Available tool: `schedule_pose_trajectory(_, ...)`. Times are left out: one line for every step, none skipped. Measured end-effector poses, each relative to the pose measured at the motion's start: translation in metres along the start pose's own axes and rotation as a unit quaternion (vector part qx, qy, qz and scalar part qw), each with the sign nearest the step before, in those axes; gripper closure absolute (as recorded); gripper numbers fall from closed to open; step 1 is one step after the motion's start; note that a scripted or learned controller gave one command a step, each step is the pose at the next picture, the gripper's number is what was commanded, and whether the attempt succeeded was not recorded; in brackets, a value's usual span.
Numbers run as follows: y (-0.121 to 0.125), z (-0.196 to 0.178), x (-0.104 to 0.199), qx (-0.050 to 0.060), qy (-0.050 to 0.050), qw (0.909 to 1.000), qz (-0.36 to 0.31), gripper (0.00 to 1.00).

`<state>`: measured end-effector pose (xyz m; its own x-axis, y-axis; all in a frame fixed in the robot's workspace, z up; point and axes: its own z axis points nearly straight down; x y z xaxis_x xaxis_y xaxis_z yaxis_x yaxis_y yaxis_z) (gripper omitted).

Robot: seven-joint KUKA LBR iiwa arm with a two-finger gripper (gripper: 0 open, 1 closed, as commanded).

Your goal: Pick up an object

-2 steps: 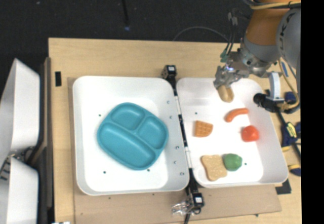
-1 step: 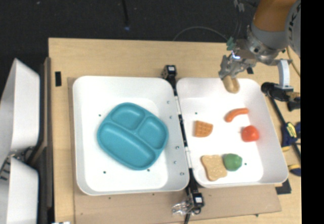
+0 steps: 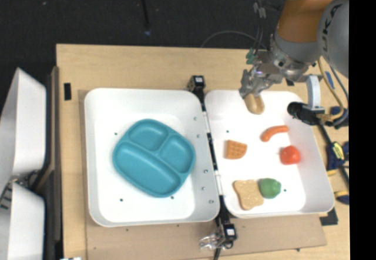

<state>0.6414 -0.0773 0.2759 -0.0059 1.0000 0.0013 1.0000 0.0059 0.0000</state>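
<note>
The wooden counter (image 3: 70, 153) carried two white bins side by side: the left bin (image 3: 100, 194) and the right bin (image 3: 311, 194). One grey arm (image 3: 308, 12) with an orange band reached in above the right bin's far edge; dark lettering ran down its grey casing but could not be read. One teal divided plate (image 3: 154, 157), with three compartments, lay in the middle of the left bin. Six small things lay in the right bin: one tan bread slice (image 3: 248, 194) at its near edge, touching one green piece (image 3: 270, 187); one waffle (image 3: 235, 150) near its left wall; one red piece (image 3: 289, 155); one orange sausage (image 3: 274, 132); and one tan lump (image 3: 255, 105) at its far side. The claw (image 3: 254, 91) hung right over that lump; how far apart its fingers stood, and whether they gripped it, could not be told.
</note>
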Motion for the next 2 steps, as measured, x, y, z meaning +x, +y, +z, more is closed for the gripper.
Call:
schedule_pose_trajectory(-0.031, 0.008, 0.038, 0.001, -0.001, 1.0, 0.001, 1.0)
schedule_pose_trajectory(-0.055, 0.024, 0.089, 0.001, -0.001, 1.0, 0.0, 1.0)
